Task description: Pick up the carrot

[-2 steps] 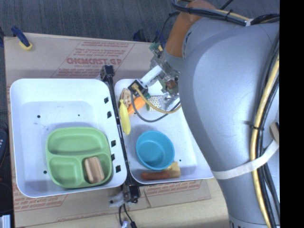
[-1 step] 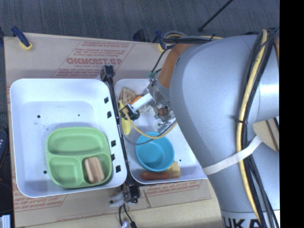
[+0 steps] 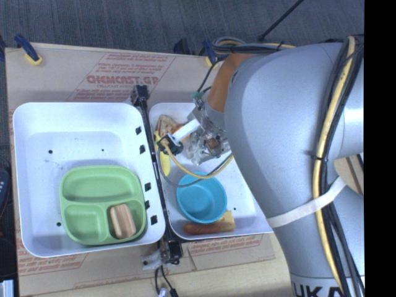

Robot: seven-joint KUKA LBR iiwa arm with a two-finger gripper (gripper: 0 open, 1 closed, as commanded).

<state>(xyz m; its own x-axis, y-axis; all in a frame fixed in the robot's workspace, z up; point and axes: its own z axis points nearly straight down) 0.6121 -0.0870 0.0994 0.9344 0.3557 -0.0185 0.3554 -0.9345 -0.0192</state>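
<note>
- Gripper [image 3: 185,142] sits low over the rear of the right bin [image 3: 247,193], on the arm [image 3: 291,141]; its state cannot be told.
- Green plate [image 3: 99,193] lies in the left bin [image 3: 37,135], holding a bread roll [image 3: 122,220].
- Blue bowl [image 3: 202,199] stands mid-bin.
- Carrot [image 3: 204,229] lies along the near wall, just beside the bowl, well apart from the gripper.

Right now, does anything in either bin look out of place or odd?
Nothing looks spilled or broken. The green divided plate lies flat in the left bin with a bread roll in one compartment. In the right bin, the blue bowl sits upright, the carrot beside it.
</note>
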